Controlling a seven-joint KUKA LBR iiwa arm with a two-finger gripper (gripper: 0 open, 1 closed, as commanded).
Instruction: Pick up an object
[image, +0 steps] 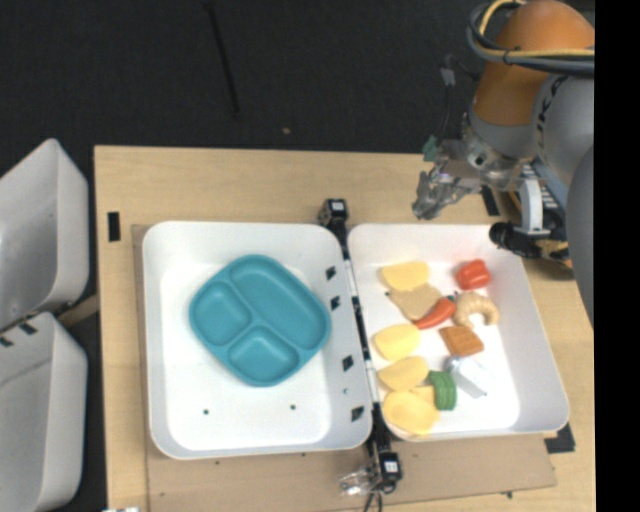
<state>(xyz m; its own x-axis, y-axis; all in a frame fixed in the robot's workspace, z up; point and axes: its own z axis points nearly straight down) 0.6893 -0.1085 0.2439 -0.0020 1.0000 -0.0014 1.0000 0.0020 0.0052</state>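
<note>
While checking camera view, found gripper (432, 200) hanging over the bench (220, 170), just behind far rim of right bin (512, 365), w/ the grey-and-orange arm (520, 90) coming in from the right. Cannot tell if jaws are open or closed, too small and dark at this angle; can see nothing held in them. Task objs all in right bin, approx. in its left and middle part: yellow piece (404, 275) nearest to gripper, tan piece (415, 299) touching it, red pepper (472, 272) toward far right, red chili (435, 313), beige curled piece (478, 308), brown piece (462, 342), green piece (443, 390), and more yellow pieces (405, 375) along the divider side. Left bin (180, 400) w/ teal tray (260, 318) only, no part in this task. Judged as approach step, grasp not yet begun. For next move, probably: go forward over the rim into right bin, choose one obj. w/ free space around, e.g. red pepper, which stands apart from the others, then lower w/ jaws open around it. Should avoid the crowded yellow group, because neighbours are touching and could block a clean grip.
</note>
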